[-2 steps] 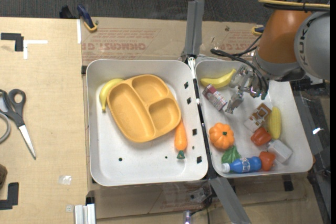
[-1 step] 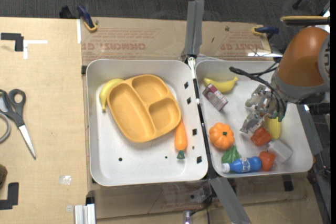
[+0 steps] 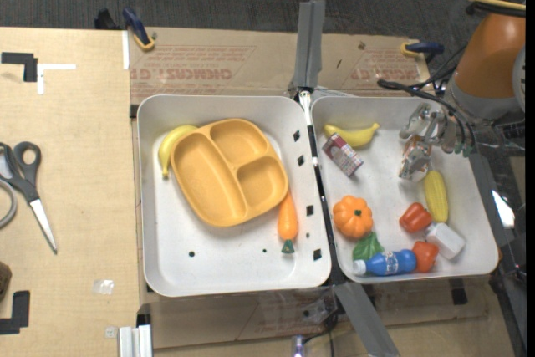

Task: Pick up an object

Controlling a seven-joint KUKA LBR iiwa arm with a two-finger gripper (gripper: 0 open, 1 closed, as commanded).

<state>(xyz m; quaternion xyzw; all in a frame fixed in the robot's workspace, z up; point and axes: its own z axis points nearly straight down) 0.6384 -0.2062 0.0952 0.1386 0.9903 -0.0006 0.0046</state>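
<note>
Over the right bin [image 3: 481, 205], near its far right side, the gripper [image 3: 415, 153] is seen hanging from the grey arm with its orange band. Whether anything is held cannot be told from the camera view. Just below and right of the gripper, a corn cob [image 3: 435, 195] is laid upright along the bin floor. A red pepper [image 3: 415, 217] is placed beside the cob's lower end, with a white block [image 3: 446, 240] and a small red piece [image 3: 425, 257] near the front corner. A blue bottle [image 3: 389, 262] is laid along the front wall, a green leaf [image 3: 367, 247] touching it. An orange pumpkin [image 3: 353, 216] is set left of the pepper, a can [image 3: 343, 155] and a banana [image 3: 352, 135] farther back. The left bin [image 3: 226, 263] is occupied by a yellow divided plate [image 3: 227, 171], another banana [image 3: 170, 146] tucked against its left rim, and a carrot [image 3: 287, 221] at its right edge. Scissors [image 3: 29, 188] are left on the bench [image 3: 67, 263].
</note>
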